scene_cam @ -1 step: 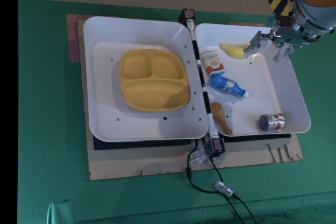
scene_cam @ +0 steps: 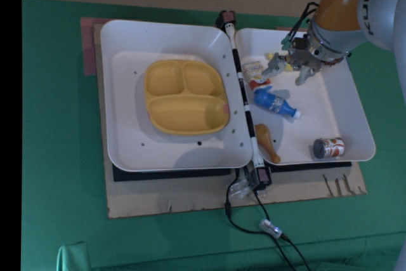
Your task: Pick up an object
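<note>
Hovering over the upper part of the right bin (scene_cam: pixel 355 117), my gripper (scene_cam: pixel 288 68) hangs with its two fingers spread apart and nothing between them; one finger points toward the centre divider, the other down into the bin.

Candidate objects, all in the right bin: a small packet (scene_cam: pixel 252 66) with red print against the divider, just beside my left-hand finger; a blue bottle (scene_cam: pixel 274 102) lying on its side just below it, white cap toward the bin's middle; a tan drumstick-shaped toy (scene_cam: pixel 267 143) near the lower divider edge; a can (scene_cam: pixel 328 148) on its side in the lower right corner. The left bin (scene_cam: pixel 127 149) carries a yellow sectioned tray (scene_cam: pixel 185 97).

Risks as I judge them: packet lies flat and hard against the divider, so a descent there may strike the bin wall, or the fingers may close over it without purchase; packet and bottle lie close, so a closing finger could nudge the bottle and set it rolling; bottle and can are round and lying down, likely to squirt out of an off-centre pinch; which object I am aimed at is unclear.
</note>
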### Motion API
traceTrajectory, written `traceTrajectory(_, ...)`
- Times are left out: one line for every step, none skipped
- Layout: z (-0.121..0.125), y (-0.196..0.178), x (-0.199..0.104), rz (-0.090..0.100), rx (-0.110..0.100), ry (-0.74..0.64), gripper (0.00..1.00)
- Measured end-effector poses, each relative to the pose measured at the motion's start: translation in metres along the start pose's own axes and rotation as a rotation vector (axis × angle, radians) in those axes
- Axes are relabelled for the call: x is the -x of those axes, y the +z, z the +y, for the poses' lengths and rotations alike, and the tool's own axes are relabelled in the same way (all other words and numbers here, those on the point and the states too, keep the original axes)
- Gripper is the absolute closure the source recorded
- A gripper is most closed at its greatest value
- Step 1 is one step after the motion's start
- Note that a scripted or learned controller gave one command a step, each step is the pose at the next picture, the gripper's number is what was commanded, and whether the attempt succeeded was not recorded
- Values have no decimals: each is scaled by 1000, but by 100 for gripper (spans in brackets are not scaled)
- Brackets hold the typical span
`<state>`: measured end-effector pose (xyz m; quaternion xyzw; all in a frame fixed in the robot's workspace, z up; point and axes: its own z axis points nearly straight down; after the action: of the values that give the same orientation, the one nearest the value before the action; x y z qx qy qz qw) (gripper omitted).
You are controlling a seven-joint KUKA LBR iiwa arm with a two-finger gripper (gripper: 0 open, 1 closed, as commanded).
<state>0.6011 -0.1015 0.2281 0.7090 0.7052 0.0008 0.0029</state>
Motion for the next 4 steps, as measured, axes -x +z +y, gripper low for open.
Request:
traceTrajectory(-41, 22, 5, 0, -1, 2, 0)
traceTrajectory(-38, 8, 6, -2, 12, 7, 100)
traceTrajectory(-38, 7, 6, -1, 12, 7, 0)
traceTrajectory(-51, 40, 4, -3, 12, 2, 0)
